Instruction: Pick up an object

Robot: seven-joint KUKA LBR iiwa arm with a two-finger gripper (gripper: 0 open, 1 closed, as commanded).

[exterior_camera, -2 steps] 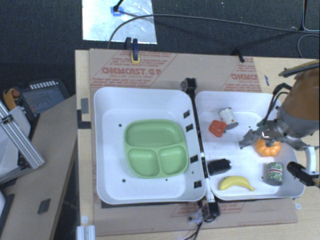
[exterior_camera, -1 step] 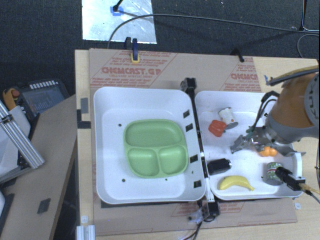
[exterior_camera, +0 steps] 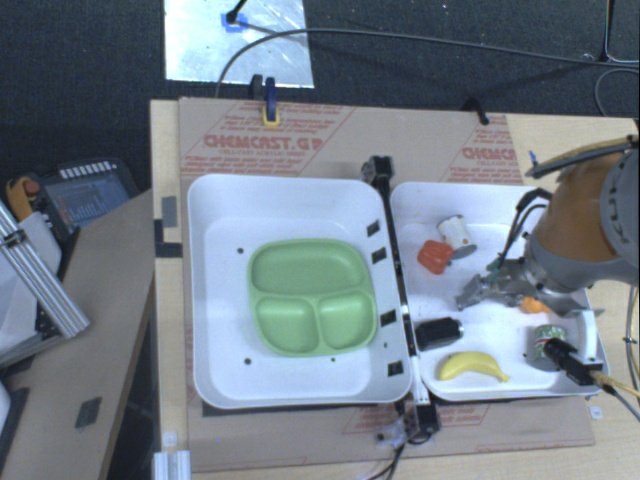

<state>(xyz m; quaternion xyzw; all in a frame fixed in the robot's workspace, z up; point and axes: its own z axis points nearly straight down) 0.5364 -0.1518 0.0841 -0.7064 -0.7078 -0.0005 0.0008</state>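
From above, my gripper (exterior_camera: pixel 478 290) hangs low in the right bin (exterior_camera: pixel 500 200), fingers spread and pinching nothing. An orange piece (exterior_camera: pixel 434 257) and a small white cup (exterior_camera: pixel 455 231) lie just beyond it. A banana (exterior_camera: pixel 472 367) rests near the front wall. The left bin (exterior_camera: pixel 215 268) holds a green divided tray (exterior_camera: pixel 308 296).

Readable text: cardboard print only.
"CHEMCAST GP" in red on the cardboard (exterior_camera: pixel 262 140) under the bins, far side, up-left of the gripper (exterior_camera: pixel 470 293); a second partial print up-right is unreadable.
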